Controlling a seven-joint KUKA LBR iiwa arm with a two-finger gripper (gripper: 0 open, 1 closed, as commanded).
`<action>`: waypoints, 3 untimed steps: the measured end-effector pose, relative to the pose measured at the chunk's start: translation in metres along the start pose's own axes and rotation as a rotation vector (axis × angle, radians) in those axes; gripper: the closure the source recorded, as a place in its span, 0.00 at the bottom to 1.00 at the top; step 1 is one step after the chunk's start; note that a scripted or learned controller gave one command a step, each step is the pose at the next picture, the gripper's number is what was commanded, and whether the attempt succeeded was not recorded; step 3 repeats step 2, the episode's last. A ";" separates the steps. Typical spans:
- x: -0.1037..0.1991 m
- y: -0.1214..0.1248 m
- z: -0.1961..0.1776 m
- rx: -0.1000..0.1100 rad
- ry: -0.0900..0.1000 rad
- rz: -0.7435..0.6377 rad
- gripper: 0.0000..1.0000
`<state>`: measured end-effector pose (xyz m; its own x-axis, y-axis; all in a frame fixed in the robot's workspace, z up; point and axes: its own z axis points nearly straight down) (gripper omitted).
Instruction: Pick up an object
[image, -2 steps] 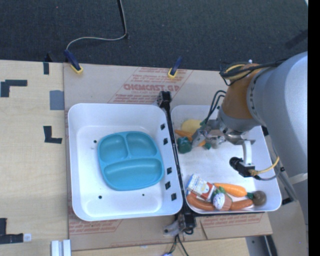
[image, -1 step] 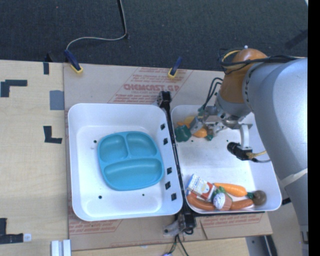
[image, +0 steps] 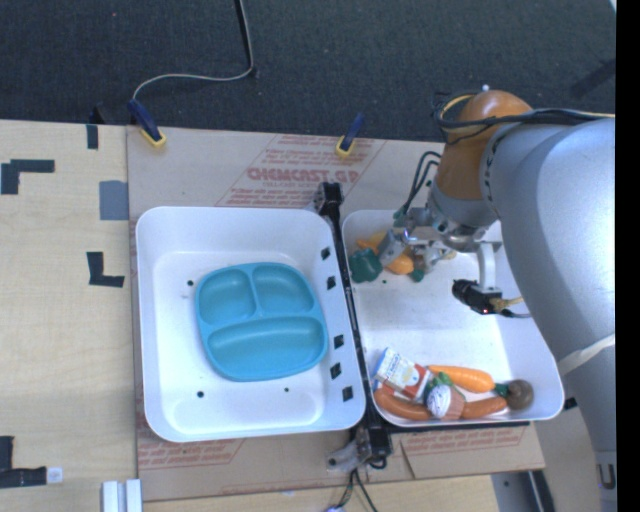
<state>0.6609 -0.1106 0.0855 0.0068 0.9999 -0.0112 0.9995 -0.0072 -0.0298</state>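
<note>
Fingers (image: 415, 250) hover beyond cardboard (image: 290, 180) printed "CHEMCAST".

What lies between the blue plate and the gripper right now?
In the camera view, between the blue plate and the gripper lie the left bin's white wall, the black clips joining both bins, and a dark green toy.

My arm (image: 560, 210) looks like smooth grey metal with a soft sheen, and the band (image: 470, 150) above my wrist is glossy orange. Both bins, left (image: 160, 300) and right (image: 520, 330), look like smooth white plastic, slightly shiny. The blue divided plate (image: 262, 320) in the left bin is matt plastic. The bench sheet (image: 290, 175) under the bins looks like plain brown cardboard, printed in red. The toy food (image: 450, 392) at the near end looks like glossy plastic.
</note>
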 end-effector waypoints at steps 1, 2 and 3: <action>0.002 0.000 0.001 0.001 -0.005 0.001 0.00; 0.004 -0.001 -0.007 0.010 -0.001 -0.002 1.00; 0.004 -0.001 -0.007 0.010 -0.001 -0.002 1.00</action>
